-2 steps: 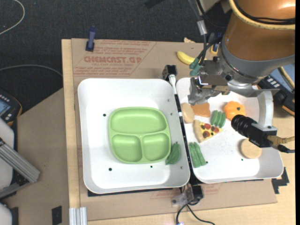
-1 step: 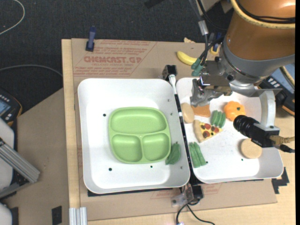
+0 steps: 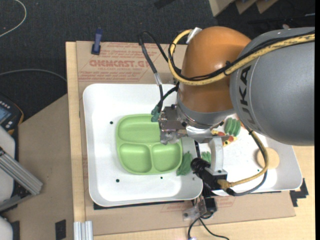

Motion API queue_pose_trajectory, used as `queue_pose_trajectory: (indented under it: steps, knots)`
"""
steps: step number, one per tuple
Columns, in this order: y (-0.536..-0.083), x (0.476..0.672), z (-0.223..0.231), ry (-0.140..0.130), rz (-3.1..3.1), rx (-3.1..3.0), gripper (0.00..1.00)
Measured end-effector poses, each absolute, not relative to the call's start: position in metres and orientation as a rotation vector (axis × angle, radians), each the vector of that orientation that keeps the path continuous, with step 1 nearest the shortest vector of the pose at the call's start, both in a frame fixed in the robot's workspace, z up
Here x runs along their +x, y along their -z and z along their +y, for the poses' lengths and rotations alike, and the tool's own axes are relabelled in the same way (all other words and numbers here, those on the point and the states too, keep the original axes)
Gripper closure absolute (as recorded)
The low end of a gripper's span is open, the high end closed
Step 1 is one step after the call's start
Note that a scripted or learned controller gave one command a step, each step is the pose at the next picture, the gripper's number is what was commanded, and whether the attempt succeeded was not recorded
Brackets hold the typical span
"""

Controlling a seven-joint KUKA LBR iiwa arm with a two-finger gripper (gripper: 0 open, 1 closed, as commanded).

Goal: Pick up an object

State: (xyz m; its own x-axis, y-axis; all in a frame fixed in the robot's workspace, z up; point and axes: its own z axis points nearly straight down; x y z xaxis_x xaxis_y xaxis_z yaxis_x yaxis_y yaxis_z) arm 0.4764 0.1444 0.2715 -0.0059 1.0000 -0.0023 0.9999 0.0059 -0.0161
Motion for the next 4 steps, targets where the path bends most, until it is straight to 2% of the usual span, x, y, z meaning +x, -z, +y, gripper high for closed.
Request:
queue_pose_trajectory:
  steps: [1,2,3,4]
  knots:
    - [-0.428,0.48,0.182,0.03,-2.234,-2.218,1.0]
    - [-0.352,0.478,0.166,-0.012,-2.215,-2.222,1.0]
    - [-0.367,0.48,0.167,0.002,-2.224,-2.22,1.0]
    - [-0.357,0.479,0.228,0.003,-2.229,-2.214,1.0]
